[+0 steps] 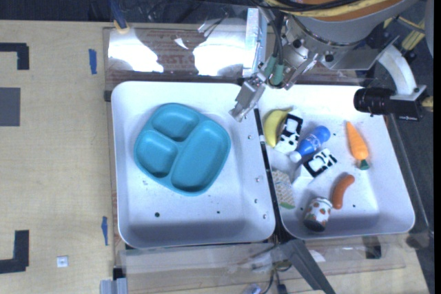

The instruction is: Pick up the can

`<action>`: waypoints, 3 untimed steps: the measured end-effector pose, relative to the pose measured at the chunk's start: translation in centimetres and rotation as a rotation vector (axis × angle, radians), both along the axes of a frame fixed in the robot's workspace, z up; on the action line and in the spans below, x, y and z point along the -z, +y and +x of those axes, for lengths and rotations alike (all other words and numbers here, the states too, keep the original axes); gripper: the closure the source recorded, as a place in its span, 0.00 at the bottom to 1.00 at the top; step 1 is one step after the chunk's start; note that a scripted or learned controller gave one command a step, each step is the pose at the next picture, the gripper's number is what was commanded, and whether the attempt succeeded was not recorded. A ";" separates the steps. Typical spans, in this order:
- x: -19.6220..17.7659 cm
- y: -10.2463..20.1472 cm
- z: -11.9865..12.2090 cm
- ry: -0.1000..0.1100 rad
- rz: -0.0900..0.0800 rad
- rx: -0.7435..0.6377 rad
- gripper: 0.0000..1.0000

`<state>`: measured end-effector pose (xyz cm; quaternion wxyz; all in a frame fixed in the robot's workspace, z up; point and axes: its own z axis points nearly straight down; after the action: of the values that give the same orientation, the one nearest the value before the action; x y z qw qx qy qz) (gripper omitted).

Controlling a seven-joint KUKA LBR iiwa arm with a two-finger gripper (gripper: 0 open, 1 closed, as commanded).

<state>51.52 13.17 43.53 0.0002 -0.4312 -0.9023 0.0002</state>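
A small round can (318,212), pale with red and dark markings, lies near the front edge of the right bin (386,213). My gripper (242,105) hangs over the far right corner of the left bin (138,217), beside the divider between the bins. It is well away from the can, up and to the left of it, and I see nothing held in it.
A blue sectioned plate (182,148) lies in the left bin. The right bin holds a banana (273,124), two black-and-white toys (290,134) (320,162), a blue bottle (314,140), a carrot (356,141), a sausage (342,189) and a mesh piece (282,188).
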 end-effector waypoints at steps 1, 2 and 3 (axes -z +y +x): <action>-1.1 0.0 0.1 -0.005 0.001 0.001 1.00; -1.1 0.0 0.1 -0.005 0.001 0.001 0.00; 0.0 -2.7 -0.8 0.001 -0.001 0.161 0.00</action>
<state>50.72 10.44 43.51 0.0006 -0.5025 -0.8646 0.0008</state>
